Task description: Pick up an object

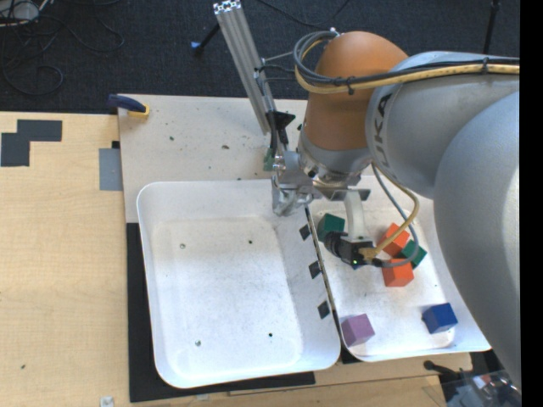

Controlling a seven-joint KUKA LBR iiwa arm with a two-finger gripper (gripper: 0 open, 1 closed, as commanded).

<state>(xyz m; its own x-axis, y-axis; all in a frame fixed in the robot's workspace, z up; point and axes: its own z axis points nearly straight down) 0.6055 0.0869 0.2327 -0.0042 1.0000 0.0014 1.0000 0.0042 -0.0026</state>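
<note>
**Bench surroundings**

A blue-and-yellow clamp [127,104] lies at the pale board's [195,134] eleven o'clock corner. An aluminium rail [247,62] slants toward twelve. At nine o'clock, dark patches [21,147] mark the wooden tabletop [59,270]. Cables [25,7] trail across dark carpet [127,32].

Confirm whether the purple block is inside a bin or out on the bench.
Inside: the purple block rests on the white floor of the view's right bin, by its near left corner.

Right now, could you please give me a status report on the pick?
Gripper above the shared rim between bins, nothing visibly held. Small green cube nearest, in right-hand white bin. No obstruction seen.
</note>
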